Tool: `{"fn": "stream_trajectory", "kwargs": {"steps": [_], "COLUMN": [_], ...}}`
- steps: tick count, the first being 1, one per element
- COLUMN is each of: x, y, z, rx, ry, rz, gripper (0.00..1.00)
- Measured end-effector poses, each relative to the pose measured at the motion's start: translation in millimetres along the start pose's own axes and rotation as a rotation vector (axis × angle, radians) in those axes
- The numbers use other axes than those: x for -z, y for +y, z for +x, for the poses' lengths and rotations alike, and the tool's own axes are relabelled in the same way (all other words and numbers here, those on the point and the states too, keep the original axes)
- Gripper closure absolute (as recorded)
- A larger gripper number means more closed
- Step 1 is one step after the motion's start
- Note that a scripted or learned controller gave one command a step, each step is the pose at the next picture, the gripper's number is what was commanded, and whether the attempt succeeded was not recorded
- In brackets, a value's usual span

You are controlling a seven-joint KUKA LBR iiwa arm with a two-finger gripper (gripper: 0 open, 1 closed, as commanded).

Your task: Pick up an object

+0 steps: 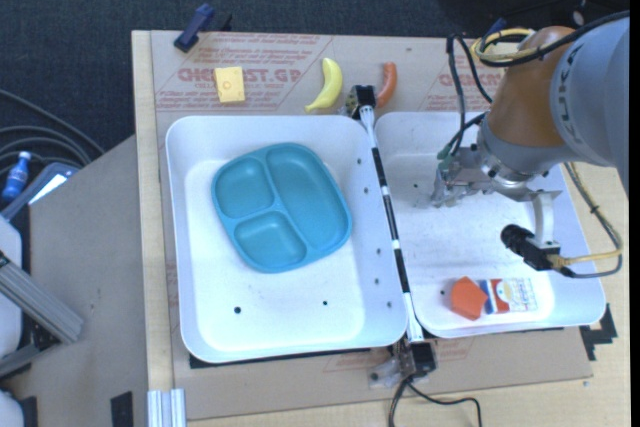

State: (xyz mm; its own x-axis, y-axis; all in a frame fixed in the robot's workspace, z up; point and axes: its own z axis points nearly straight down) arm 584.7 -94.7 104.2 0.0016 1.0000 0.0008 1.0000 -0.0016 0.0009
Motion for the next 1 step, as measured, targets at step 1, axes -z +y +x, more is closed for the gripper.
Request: {"fn": "stream_trajectory", "kwargs": {"steps": [1], "x": [-0.1], "y": [-0.1], "z": [0.1], "rx": [0.0], "ry": [0.0], "rz": [0.0], "gripper": [0.0]}}
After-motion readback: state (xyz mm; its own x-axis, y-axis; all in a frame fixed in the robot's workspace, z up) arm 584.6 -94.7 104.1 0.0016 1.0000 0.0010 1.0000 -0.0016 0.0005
